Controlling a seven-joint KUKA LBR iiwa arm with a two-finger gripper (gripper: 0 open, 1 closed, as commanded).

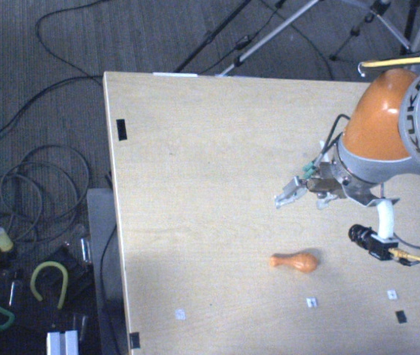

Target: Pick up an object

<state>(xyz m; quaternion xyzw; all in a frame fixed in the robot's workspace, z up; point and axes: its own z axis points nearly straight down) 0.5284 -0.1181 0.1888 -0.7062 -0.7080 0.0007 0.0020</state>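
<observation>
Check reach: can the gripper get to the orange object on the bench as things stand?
Probably yes. The orange object lies alone on the bare bench, and nothing stands between it and the gripper, which is close by, just up-frame of it.

Orange gourd-shaped object (296, 262), on its side

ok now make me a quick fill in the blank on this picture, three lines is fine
1. The object lying on the bench is ____ in colour.
2. The arm reaches in from the view's ____ side.
3. The gripper and the object are ____ (touching or apart).

Missing words: orange; right; apart.
</observation>
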